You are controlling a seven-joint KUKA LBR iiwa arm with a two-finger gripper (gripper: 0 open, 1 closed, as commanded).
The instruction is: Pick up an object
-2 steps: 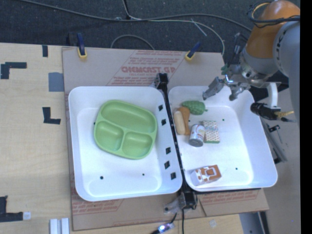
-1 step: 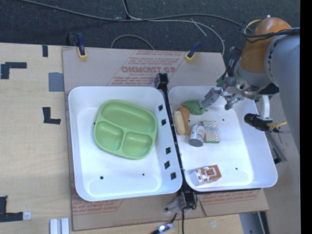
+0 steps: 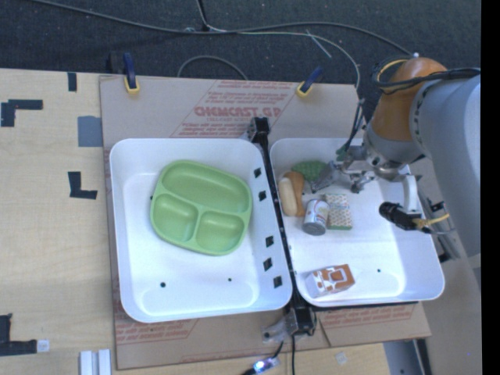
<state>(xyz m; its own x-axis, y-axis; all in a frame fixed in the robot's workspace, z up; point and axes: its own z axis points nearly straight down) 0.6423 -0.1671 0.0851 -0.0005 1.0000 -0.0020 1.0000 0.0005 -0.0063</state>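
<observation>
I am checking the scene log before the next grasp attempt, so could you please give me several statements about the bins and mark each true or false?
1. The green tray lies in the left bin. True.
2. The can lies in the left bin. False: it is in the right bin.
3. The gripper is above the right bin. True.
4. The orange-and-white carton rests on the green tray. False: it lies near the right bin's front edge.
</observation>
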